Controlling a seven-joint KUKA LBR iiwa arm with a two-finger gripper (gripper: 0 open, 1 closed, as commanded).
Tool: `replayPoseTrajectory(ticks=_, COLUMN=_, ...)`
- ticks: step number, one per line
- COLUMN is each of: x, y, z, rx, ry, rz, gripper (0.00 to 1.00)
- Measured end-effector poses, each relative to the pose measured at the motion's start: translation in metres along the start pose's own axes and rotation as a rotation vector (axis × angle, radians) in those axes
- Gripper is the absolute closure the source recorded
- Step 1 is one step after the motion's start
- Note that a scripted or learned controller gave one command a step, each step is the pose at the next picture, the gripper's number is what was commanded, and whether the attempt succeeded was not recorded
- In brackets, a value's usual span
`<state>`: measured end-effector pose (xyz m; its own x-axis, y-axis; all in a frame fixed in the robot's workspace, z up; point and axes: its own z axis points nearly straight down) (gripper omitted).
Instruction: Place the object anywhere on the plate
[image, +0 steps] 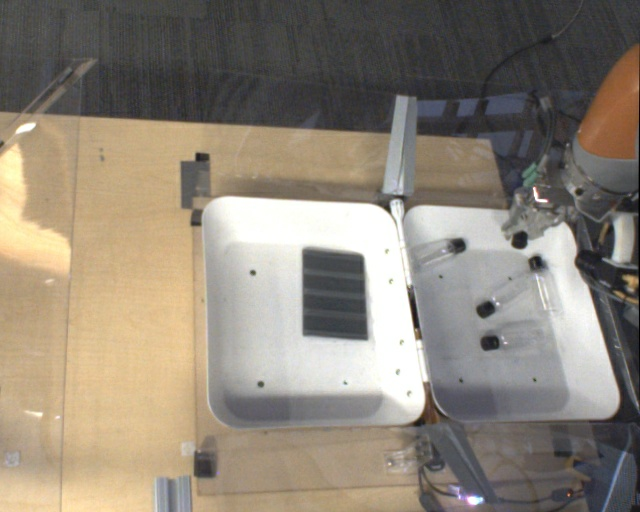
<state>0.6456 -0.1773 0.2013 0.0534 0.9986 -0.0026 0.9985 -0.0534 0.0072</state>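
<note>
The task has hardly begun: four clear vials with black caps, the nearest at hand being one (437, 249) by the rim, lie loose in the right bin (580, 395), while the dark ribbed plate (334, 294) sits bare in the left bin (240, 340). The gripper (530, 218) hangs over the right bin's far corner with nothing visibly in it, and I cannot tell its state. Picking, carrying across and setting down all remain.

Even, moderately bright overhead light washes the two white bins (300, 225), with soft grey shading along their near inner walls. A warm glare patch sits at the bench's (110, 300) left edge, and the whole picture is slightly soft and grainy
</note>
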Motion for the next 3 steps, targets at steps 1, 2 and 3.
replayPoseTrajectory(ticks=1, x=0.071, y=0.02, z=0.069, rx=0.006, ry=0.002, rz=0.189, gripper=1.0)
replayPoseTrajectory(ticks=2, x=0.146, y=0.014, z=-0.018, rx=-0.001, ry=0.003, rz=-0.075, gripper=1.0)
replayPoseTrajectory(ticks=3, x=0.219, y=0.012, z=0.016, rx=0.005, ry=0.003, rz=0.287, gripper=1.0)
